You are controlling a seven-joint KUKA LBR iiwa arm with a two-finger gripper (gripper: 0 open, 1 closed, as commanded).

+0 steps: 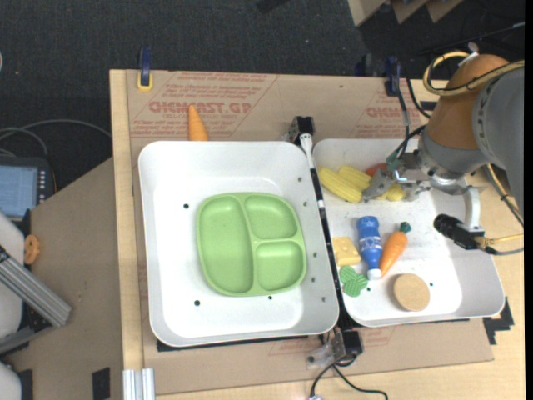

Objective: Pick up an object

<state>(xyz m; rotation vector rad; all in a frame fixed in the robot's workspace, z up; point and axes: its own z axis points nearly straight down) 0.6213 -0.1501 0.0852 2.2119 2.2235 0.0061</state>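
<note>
Corn [346,182] in right bin [475,294] beside jaws [391,183] (state cannot tell); bottle [369,240], carrot [393,251] near.

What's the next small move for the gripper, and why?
Probably a short drop straight down onto the corn. The gripper sits low over the right bin's far end, just right of the corn and apart from the bottle and carrot, so the corn is the nearest target.

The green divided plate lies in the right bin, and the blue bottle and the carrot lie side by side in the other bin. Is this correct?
Not quite. In the camera view the green divided plate lies in the left bin. The blue bottle and the carrot lie side by side in the right bin.
</note>
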